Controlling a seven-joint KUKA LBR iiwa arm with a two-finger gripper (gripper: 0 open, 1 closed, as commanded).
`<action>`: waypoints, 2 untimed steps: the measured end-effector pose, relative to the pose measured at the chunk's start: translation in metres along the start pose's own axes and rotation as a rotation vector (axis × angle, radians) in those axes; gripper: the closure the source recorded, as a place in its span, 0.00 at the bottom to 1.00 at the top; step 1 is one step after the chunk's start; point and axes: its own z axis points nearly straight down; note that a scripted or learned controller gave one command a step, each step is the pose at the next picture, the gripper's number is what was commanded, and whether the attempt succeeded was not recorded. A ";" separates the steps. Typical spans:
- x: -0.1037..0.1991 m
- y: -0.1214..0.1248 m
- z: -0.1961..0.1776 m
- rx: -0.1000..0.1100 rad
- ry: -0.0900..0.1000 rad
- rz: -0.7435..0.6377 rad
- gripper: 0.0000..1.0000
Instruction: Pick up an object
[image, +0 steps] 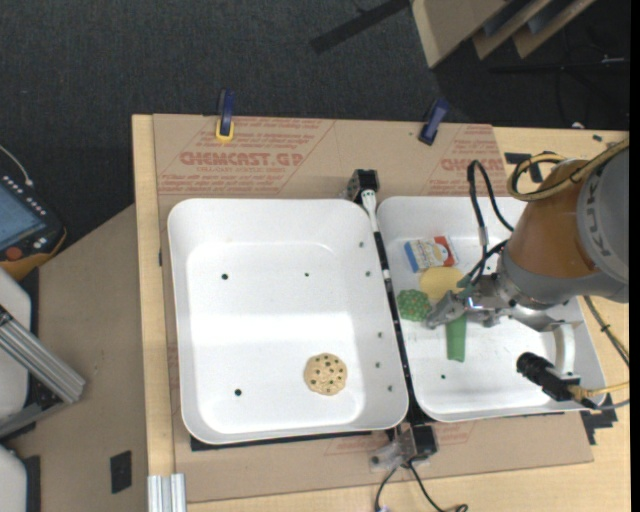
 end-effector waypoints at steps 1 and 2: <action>-0.004 0.001 -0.014 -0.006 -0.004 0.005 1.00; 0.071 -0.034 -0.108 -0.010 -0.001 -0.002 1.00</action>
